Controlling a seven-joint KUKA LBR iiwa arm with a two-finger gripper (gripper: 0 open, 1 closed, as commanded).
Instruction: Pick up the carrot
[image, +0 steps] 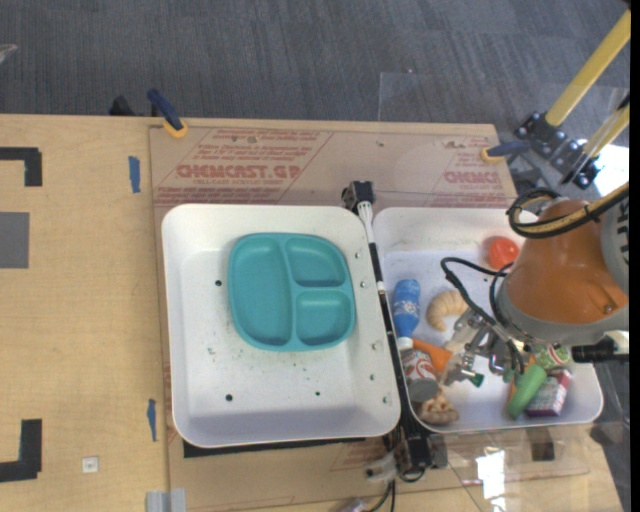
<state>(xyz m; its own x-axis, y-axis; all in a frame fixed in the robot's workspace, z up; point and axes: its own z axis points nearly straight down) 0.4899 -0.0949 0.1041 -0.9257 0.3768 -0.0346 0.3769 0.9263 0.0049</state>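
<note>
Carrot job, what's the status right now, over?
Gripper low in right bin, fingers unclear. Carrot lying just left of it, not seen held. Blue bottle, croissant crowd close.

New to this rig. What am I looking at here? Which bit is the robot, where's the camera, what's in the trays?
One camera, fixed above the bench, looks down at a slant. The grey arm with the orange band comes in from the right; that is the robot, and its two-finger gripper hangs low over the right bin. That bin holds small items: a carrot just left of the gripper, a blue bottle, a croissant-like piece, an orange ball and a green item. The left bin holds a teal divided plate. I cannot tell whether anything is gripped.
</note>
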